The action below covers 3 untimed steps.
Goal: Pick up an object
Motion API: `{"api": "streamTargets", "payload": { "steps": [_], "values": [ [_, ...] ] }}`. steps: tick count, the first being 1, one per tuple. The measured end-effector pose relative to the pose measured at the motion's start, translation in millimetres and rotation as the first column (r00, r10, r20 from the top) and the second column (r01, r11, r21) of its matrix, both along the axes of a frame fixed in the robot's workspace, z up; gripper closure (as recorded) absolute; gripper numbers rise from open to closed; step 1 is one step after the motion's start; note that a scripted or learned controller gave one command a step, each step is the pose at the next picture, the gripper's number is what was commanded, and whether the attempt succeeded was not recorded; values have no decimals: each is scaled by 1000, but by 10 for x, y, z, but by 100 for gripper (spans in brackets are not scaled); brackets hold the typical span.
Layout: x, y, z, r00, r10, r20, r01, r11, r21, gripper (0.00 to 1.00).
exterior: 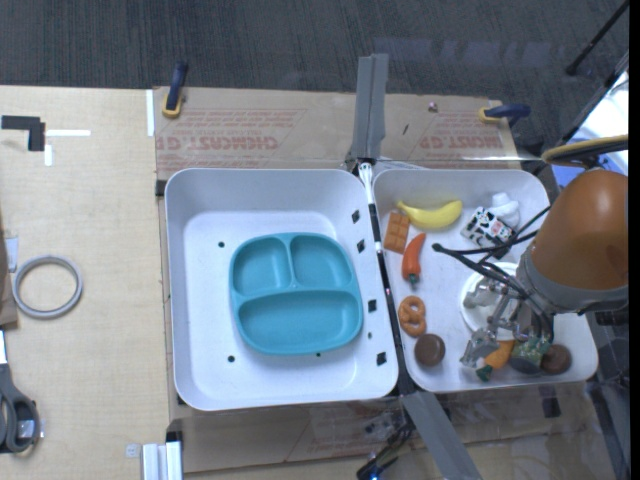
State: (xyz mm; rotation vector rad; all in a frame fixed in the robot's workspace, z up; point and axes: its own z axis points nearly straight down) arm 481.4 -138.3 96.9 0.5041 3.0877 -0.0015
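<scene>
Two shallow white bins sit side by side on a light wooden table (pixel 80 198), seen from the single overhead camera. Lying in the middle of the left bin (pixel 190 288) is a teal divided plate (pixel 296 294) with three compartments. Toy food is scattered across the right bin (pixel 440 180): a yellow banana (pixel 432 213) near its far edge, an orange waffle-like block (pixel 397 232) and a red-orange carrot (pixel 413 257) just beside the wall shared with the left bin, a pretzel (pixel 412 314) below them, and a brown round piece (pixel 430 349) near the bin's near edge. A black-and-white toy (pixel 488 227) lies near the bin's far right corner. The grey arm with its orange band (pixel 590 230) reaches over the right side of this bin, its end effector (pixel 498 340) lowered among a small orange piece (pixel 497 352), a green bit (pixel 532 350) and a brown item (pixel 556 360) near the bin's near right corner. Whether its fingers are spread or closed cannot be told. A roll of grey tape (pixel 45 286) rests near the table's left edge, and scissors (pixel 17 420) lie toward the near left corner.
</scene>
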Motion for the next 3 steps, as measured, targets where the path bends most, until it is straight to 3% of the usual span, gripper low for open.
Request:
{"api": "streamTargets", "payload": {
  "steps": [1,2,3],
  "values": [
    [299,-456,-2,999,-41,-1,41,999,19,0],
    [319,-460,103,999,-40,5,40,999,15,100],
    [313,-455,101,999,-40,2,40,999,16,0]
  ]
}}
